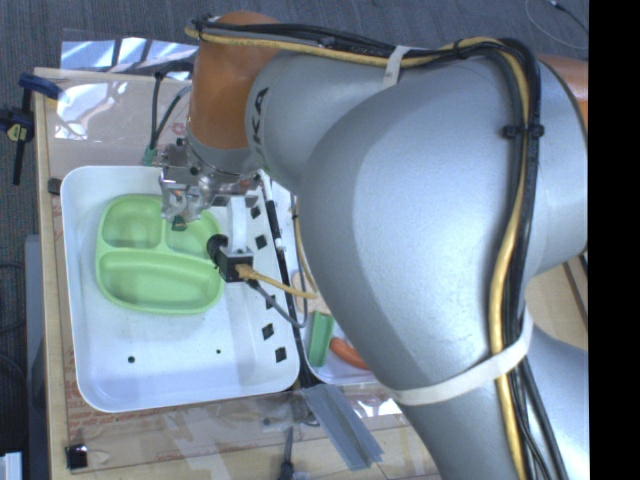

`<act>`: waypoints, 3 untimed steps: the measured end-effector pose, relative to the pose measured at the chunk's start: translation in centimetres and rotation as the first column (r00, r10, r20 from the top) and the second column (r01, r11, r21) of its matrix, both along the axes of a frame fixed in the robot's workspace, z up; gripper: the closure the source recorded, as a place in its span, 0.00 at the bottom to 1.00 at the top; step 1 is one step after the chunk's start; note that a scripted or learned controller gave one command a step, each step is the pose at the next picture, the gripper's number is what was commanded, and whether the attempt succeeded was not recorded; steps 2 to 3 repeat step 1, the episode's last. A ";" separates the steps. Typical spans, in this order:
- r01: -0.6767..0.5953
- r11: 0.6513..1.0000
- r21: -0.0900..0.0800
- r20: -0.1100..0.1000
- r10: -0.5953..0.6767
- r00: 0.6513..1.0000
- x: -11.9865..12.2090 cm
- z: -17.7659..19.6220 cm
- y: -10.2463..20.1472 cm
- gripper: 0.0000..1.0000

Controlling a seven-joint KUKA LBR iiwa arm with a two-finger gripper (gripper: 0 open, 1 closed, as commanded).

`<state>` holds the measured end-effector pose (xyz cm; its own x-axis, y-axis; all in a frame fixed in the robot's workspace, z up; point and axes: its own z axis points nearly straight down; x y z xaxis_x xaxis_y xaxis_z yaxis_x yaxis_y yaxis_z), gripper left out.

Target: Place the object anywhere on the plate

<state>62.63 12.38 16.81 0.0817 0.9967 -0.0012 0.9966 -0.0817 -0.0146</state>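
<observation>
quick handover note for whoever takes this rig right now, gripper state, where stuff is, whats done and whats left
Gripper: over the upper right part of the green divided plate, in the left bin. Whether it holds anything cannot be told.
Things: the plate lies in the left bin. A green object and an orange object lie in the right bin, mostly hidden by the arm.
Done: no object seen resting on the plate.
Left: confirm an object lands on the plate.

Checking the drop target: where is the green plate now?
The green plate lies in the left white bin, toward its upper left, with the gripper just over its upper right compartment.
</observation>
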 end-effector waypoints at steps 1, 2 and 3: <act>0.002 1.000 -0.001 0.006 -0.002 1.000 0.2 0.1 -0.1 0.00; 0.002 1.000 -0.001 0.006 -0.002 1.000 0.2 0.1 -0.1 0.00; 0.002 1.000 -0.001 0.006 -0.002 1.000 0.2 0.1 -0.1 0.00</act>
